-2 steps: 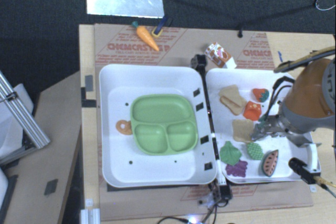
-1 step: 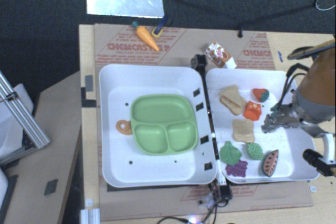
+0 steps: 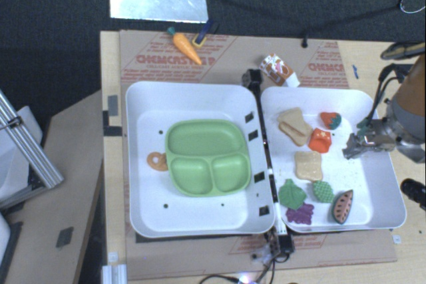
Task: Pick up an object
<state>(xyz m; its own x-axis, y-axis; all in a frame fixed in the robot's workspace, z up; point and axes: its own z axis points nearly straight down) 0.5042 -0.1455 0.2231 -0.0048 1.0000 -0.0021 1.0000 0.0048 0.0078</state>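
The right bin [image 3: 373, 106] holds several toy foods: a tan bread slice [image 3: 293, 125], an orange-red piece [image 3: 319, 140], a red and teal strawberry [image 3: 330, 120], a pale cracker [image 3: 308, 165], a green leaf [image 3: 291, 194], a green round piece [image 3: 323, 191], purple grapes [image 3: 301, 213] and a watermelon slice [image 3: 342, 205]. My gripper [image 3: 353, 146] hangs over the right part of this bin, to the right of the orange-red piece, with nothing seen between its fingers.
The left bin [image 3: 143, 143] holds a green divided tray [image 3: 203, 156] and a small orange pretzel [image 3: 157, 161]. Behind the bins lie a toy carrot [image 3: 186, 47] and a small packet [image 3: 277, 70]. The arm fills the right edge.
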